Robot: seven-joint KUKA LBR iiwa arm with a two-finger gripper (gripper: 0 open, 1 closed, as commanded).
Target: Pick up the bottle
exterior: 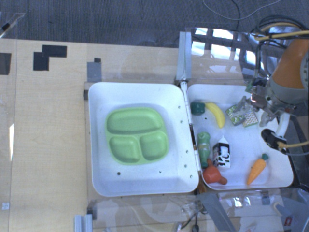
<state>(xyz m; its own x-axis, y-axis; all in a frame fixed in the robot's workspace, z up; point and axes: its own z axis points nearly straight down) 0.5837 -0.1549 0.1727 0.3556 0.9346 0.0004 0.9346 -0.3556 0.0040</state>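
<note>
The bottle is small and green, and it lies lengthwise near the left wall of the right bin. A black-and-white carton lies right beside it, and a red toy sits just below it. My gripper hangs over the right side of the same bin, beneath the orange band of the arm. It is well to the right of the bottle and apart from it, close to a crumpled green-and-white packet.
The right bin also holds a banana, a dark green piece and a carrot. The left bin holds a green divided plate. A metal divider rises behind the bins.
</note>
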